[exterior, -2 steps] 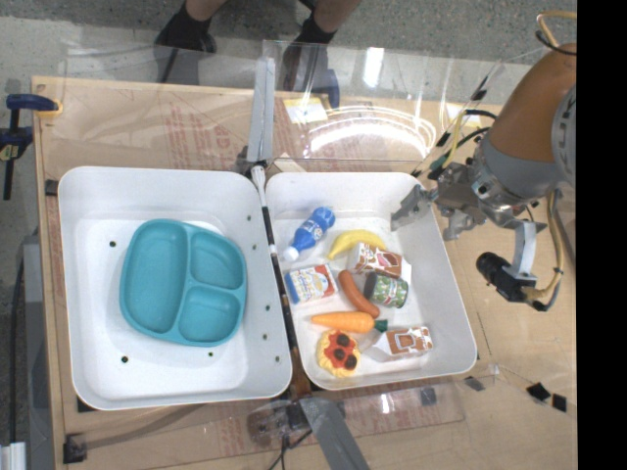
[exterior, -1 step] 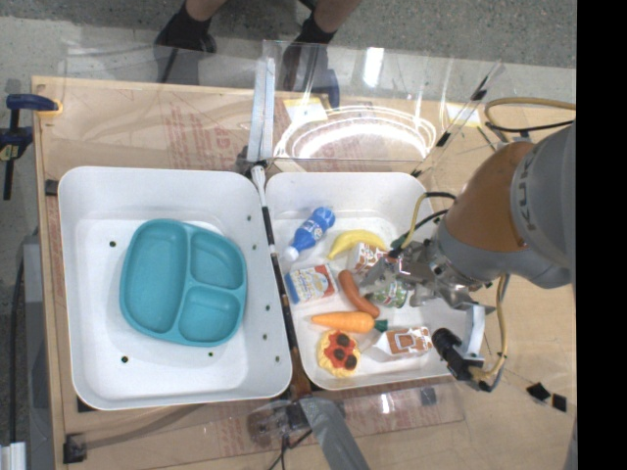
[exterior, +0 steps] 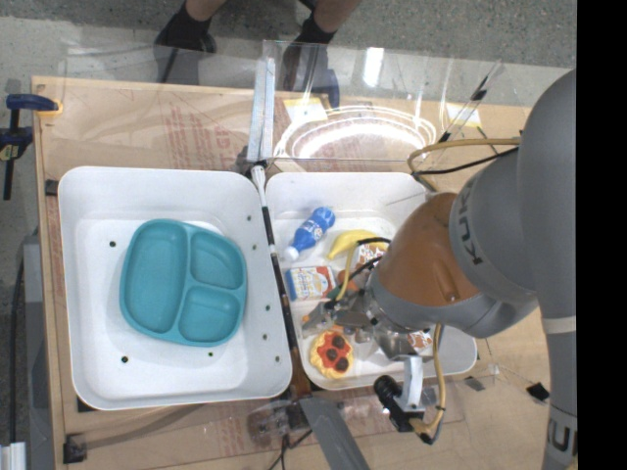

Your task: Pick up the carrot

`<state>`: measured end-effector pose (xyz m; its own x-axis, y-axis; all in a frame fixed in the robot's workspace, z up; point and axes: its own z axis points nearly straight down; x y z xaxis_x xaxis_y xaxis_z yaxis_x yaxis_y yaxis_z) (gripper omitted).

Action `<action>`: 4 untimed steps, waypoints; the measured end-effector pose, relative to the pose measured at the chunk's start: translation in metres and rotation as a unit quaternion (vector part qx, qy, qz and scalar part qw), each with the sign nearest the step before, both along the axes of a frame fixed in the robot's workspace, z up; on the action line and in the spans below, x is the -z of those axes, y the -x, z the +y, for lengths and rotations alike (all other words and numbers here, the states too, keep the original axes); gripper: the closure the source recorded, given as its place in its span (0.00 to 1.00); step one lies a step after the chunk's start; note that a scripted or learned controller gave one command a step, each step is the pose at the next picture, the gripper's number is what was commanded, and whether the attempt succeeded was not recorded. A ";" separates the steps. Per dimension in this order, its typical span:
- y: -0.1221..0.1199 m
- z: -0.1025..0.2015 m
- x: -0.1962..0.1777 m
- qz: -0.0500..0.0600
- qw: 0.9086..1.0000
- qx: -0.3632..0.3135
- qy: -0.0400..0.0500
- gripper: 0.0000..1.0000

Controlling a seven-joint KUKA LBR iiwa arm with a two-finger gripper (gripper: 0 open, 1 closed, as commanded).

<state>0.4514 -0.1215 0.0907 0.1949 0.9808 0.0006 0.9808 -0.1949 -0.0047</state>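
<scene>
Orange sliver, likely your carrot (exterior: 342, 282), lay in the right bin (exterior: 387, 186) between the carton (exterior: 308, 282) and the gripper (exterior: 359, 319), just up-left of it. Its long axis was hidden. I could not tell whether the gripper was clenched or released.

arm (exterior: 460, 262) over right bin (exterior: 392, 189) | blue bottle (exterior: 311, 231), banana (exterior: 350, 242) | teal plate (exterior: 182, 280) in left bin (exterior: 98, 194)
</scene>
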 end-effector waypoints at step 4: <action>-0.001 -0.004 -0.021 -0.002 1.000 -0.002 0.002 0.00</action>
